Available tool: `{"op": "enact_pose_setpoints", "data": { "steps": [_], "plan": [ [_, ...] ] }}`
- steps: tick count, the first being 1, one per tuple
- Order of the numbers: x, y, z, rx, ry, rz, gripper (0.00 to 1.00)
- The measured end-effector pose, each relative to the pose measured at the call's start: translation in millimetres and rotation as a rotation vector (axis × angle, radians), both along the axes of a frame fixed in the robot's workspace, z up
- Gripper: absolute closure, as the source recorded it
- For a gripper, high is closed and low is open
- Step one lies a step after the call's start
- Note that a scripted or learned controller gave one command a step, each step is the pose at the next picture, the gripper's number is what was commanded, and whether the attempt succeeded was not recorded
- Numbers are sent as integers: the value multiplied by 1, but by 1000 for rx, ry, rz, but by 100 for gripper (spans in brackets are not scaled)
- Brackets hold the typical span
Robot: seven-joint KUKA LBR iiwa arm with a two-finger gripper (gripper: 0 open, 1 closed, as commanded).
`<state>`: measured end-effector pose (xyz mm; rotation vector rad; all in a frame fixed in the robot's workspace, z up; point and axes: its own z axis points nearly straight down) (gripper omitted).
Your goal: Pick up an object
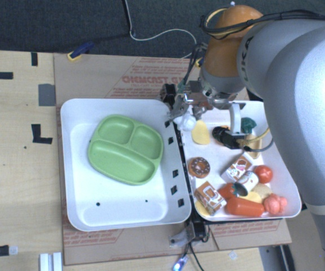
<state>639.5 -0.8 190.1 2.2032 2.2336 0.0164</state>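
Hovering over right bin (291, 180) top-left corner, gripper (186, 113) low near divider. Jaw state: cannot tell. Nothing seen between them; pick not yet done. Candidates lie in right bin: yellow piece (201, 133) just beside, donut (198, 166) near. Green plate (126, 149) in left bin (78, 168).

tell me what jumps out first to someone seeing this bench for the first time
The big grey arm with its orange band fills the right side, its gripper low at the far end of the divide between the two bins. The left bin holds one green divided plate. The right bin is crowded with toy food, among it a chocolate donut and a red sausage.
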Motion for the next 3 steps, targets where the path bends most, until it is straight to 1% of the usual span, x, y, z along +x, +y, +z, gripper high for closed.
{"op": "enact_pose_setpoints", "data": {
  "steps": [1, 2, 3],
  "plan": [
    [-62, 20, 68, -2, 7, -9, 100],
    [-144, 60, 116, -2, 12, -7, 100],
    [-156, 65, 227, -2, 1, -9, 100]
  ]
}}
